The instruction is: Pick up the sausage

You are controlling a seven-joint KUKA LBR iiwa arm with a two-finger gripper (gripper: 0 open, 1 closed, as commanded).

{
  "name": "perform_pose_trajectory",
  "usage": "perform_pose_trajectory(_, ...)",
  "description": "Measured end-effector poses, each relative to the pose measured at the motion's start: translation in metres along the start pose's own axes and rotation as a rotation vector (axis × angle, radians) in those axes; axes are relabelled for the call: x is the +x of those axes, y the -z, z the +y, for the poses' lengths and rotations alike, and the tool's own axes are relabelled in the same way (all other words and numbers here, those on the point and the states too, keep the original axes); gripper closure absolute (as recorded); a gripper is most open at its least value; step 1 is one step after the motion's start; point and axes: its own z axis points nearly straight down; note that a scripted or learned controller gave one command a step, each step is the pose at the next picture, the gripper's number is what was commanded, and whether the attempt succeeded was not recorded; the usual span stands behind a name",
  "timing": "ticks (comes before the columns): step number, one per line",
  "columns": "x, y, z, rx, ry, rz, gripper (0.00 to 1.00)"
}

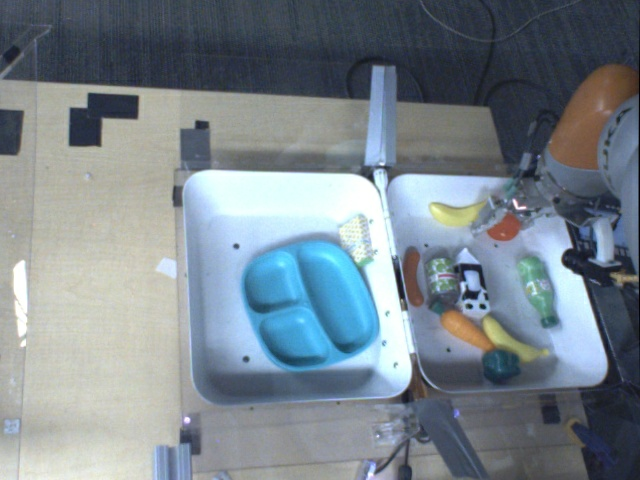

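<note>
The sausage (412,273) is a short reddish-brown link. It lies lengthwise in the right bin (580,368), close against that bin's left wall. My gripper (508,206) hangs over the far part of the right bin, between a yellow banana (453,213) and a red round thing (505,230). It is well to the right of the sausage and farther back, not touching it. The arm's orange band (590,118) rises at the right edge.
Beside the sausage stand a green can (440,276) and a black-and-white cow toy (472,284). A carrot (467,330), a second banana (515,341), a teal lump (500,366) and a green bottle (537,289) share the bin. The left bin (215,268) holds a blue divided plate (310,303) and a yellowish packet (357,238).
</note>
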Motion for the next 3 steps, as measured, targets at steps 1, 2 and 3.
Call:
perform_pose_trajectory(1, 0.005, -0.001, 0.012, 0.009, -0.092, 0.001, 0.0)
perform_pose_trajectory(2, 0.003, 0.0, 0.014, 0.008, -0.142, 0.009, 0.0)
perform_pose_trajectory(3, 0.008, 0.008, -0.018, 0.0, -0.008, -0.002, 0.0)
